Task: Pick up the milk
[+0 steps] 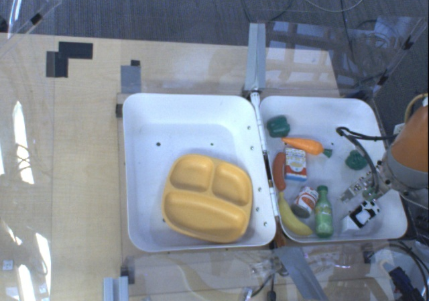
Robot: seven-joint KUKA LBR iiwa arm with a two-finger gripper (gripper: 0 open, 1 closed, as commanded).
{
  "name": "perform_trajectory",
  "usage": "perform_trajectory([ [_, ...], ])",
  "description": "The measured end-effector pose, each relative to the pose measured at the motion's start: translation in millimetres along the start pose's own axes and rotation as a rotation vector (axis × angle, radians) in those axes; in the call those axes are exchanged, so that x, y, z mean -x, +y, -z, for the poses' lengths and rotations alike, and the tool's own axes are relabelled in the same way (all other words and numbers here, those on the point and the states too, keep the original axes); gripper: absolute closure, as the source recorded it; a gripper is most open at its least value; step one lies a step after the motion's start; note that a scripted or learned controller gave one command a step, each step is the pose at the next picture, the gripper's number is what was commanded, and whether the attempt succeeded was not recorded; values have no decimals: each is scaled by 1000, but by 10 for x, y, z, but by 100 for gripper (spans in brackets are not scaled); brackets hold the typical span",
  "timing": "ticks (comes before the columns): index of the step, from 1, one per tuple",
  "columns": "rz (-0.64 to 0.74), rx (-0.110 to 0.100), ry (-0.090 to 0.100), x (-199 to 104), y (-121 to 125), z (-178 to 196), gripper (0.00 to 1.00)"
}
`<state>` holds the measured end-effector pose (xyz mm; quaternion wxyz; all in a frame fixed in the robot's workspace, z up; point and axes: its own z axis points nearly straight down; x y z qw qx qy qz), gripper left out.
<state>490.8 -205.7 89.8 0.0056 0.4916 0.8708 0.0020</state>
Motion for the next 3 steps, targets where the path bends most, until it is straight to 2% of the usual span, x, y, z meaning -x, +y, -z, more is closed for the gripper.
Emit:
perform_trajectory([
  [1, -2, 1, -6, 17, -2, -2, 0],
  [2, 201, -3, 1, -33, 82, 280, 0],
  [3, 263, 0, -1, 0, 0, -9, 0],
])
